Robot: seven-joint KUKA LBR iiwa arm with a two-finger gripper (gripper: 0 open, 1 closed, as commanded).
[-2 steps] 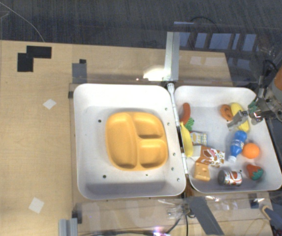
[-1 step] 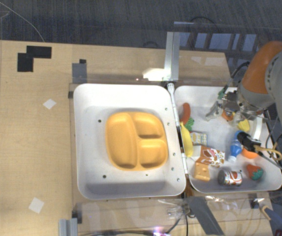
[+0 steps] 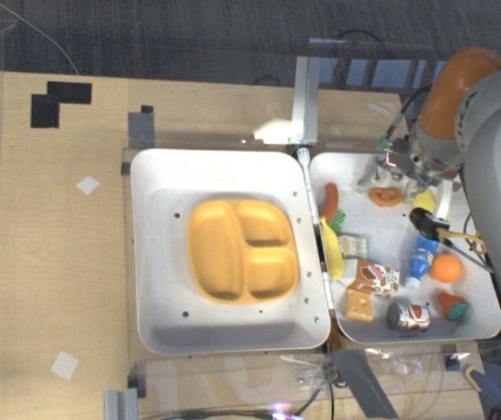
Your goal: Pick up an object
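Note:
The right bin [image 3: 486,326] holds several small items. Among them are an orange-red carrot [image 3: 330,199], a yellow banana [image 3: 331,254], a flat orange piece [image 3: 386,196], a yellow piece [image 3: 422,202], a blue bottle [image 3: 420,262], an orange ball [image 3: 446,269], a strawberry [image 3: 452,305], a can [image 3: 407,317], a tan block [image 3: 359,304] and a snack packet [image 3: 378,278]. My gripper [image 3: 405,171] hangs over the bin's far side, just above the flat orange piece and the yellow piece. The arm's wrist hides part of that corner.
The left bin [image 3: 158,234] holds a yellow divided tray [image 3: 241,248]. A metal post [image 3: 306,94] stands behind the seam between the bins. The grey arm [image 3: 495,147] covers the right bin's far right side. Cables trail near the black item [image 3: 427,222].

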